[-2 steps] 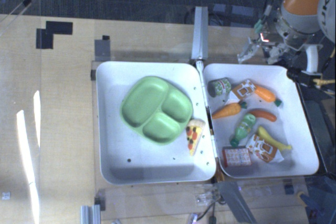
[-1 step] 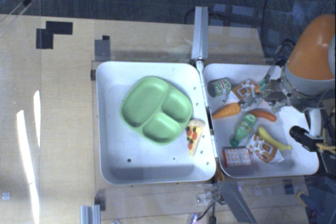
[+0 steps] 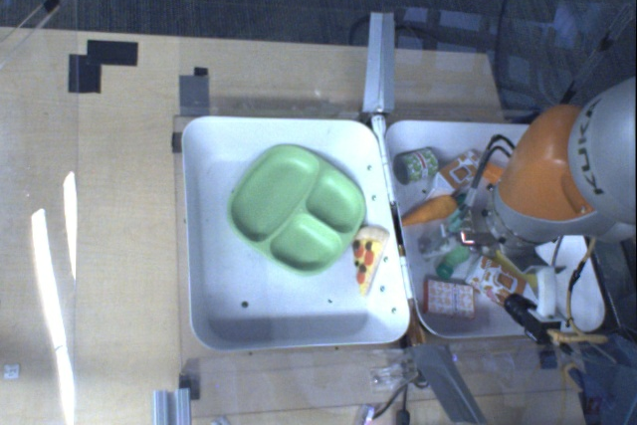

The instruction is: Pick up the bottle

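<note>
Gripper (image 3: 466, 232) is hanging low in the right white bin (image 3: 423, 309), and I cannot tell its state from here. I am seeing the small green plastic bottle (image 3: 453, 261) lying just beside it, near the orange carrot-shaped toy (image 3: 430, 210) and the green tin can (image 3: 416, 163).

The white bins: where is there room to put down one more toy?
In the left bin, bare floor runs left of and below the green plate, up to the pizza slice. The right bin is crowded: can, carrot, packets and arm.
</note>
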### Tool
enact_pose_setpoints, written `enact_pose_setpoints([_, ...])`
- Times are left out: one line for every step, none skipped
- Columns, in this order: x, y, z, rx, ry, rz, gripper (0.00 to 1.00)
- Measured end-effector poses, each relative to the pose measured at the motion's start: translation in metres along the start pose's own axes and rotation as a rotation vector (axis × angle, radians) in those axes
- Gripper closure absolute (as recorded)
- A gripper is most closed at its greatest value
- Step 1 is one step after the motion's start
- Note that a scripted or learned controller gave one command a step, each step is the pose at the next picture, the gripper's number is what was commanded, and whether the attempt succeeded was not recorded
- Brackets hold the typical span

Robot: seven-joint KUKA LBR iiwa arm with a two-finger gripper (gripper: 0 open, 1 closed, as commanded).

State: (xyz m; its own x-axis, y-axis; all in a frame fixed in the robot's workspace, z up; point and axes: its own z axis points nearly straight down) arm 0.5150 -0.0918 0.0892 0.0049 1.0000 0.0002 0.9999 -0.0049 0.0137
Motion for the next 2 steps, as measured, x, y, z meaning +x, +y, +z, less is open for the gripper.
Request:
enact_pose_setpoints([0.001,0.003,-0.012,-0.008,0.001,-0.002,1.0])
enact_pose_setpoints([0.038,0.017,-0.114,0.008,0.0,-0.033,1.0])
